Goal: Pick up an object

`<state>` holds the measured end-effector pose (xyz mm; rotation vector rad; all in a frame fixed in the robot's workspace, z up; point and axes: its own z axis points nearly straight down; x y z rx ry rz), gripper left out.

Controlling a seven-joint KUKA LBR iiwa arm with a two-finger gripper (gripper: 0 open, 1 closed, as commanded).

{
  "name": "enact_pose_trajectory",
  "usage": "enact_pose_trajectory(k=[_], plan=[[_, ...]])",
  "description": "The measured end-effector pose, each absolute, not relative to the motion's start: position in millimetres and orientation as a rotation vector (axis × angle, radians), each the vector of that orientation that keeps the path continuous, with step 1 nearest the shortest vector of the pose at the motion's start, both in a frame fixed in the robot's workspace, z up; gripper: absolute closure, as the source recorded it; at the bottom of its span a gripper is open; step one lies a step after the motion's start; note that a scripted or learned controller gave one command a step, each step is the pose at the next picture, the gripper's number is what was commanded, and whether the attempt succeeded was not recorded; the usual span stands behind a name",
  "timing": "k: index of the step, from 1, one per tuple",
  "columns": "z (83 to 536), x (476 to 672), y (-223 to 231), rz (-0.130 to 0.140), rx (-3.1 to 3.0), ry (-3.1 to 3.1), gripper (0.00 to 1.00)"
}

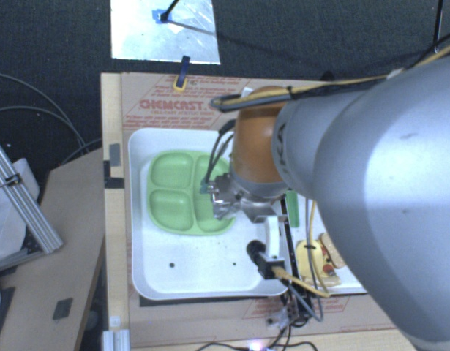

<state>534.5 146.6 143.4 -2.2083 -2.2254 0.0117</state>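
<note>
One hand (pixel 223 202) hangs low over the left bin (pixel 188 273), at the right edge of a green divided plate (pixel 173 192). The wrist above covers its tip, so it cannot be told whether the hand is open or closed, or whether it has hold of anything. The plate, the likeliest thing to be picked up, lies flat in the upper half of this bin with its three hollows facing up. The raised rim on its right side is the natural place to pinch, which would explain why the hand stands there and not over the middle. The lower half of the bin floor is bare, leaving free room towards the near wall. On the right the plate lies near the wall shared with the right bin (pixel 338 287), so sideways travel there is tight and a straight lift looks safer. Small yellow and red things (pixel 323 258) lie in the right bin, under the arm (pixel 371 181). Both bins rest on a printed cardboard sheet (pixel 166 104).
</note>
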Motion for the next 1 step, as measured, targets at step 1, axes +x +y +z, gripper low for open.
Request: enact_pose_trajectory(k=[1], plan=[[83.7,618.2,128.9,-0.010,-2.222,-2.228,1.00]])
